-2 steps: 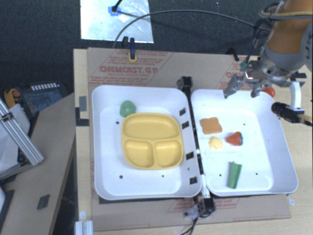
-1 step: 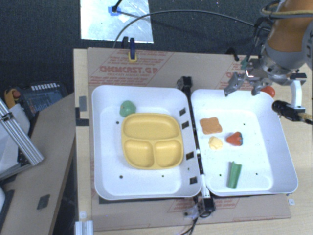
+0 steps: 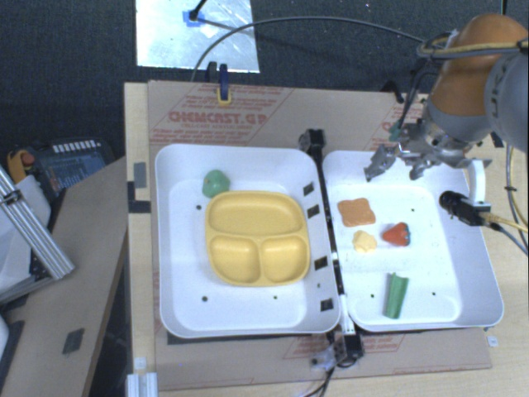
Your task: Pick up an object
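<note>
The right bin (image 3: 430,304) holds an orange flat piece (image 3: 356,212), a small pale yellow lump (image 3: 364,241), a red piece (image 3: 396,234) and a green stick (image 3: 395,294). My gripper (image 3: 400,165) hovers over the back of the right bin, above and to the right of the orange piece. Its fingers (image 3: 378,165) are spread apart with nothing between them.
The left bin (image 3: 178,304) holds a yellow divided plate (image 3: 256,236) and a small green object (image 3: 216,182) at its back left. A black divider strip (image 3: 322,222) runs between the bins. The arm's orange band (image 3: 475,56) is at the upper right.
</note>
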Motion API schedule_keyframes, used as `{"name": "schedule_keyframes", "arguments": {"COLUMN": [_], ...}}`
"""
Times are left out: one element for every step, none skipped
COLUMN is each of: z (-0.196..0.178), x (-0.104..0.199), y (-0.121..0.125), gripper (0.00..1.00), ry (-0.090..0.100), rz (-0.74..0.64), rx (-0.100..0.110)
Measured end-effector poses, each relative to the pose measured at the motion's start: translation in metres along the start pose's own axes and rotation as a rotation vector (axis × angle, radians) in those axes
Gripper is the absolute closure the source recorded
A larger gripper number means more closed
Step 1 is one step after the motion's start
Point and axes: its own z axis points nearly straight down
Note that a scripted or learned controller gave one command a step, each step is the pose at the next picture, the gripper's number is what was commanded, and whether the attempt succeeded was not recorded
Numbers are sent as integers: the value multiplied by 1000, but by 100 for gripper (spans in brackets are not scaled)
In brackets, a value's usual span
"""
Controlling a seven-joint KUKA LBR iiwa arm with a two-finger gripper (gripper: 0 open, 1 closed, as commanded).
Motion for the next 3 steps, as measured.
{"name": "schedule_keyframes", "arguments": {"z": [61, 113, 99], "x": [-5, -5, -5], "y": [1, 1, 3], "gripper": [0, 0, 100], "ry": [0, 0, -1], "rz": [1, 1, 2], "rx": [-1, 0, -7]}}
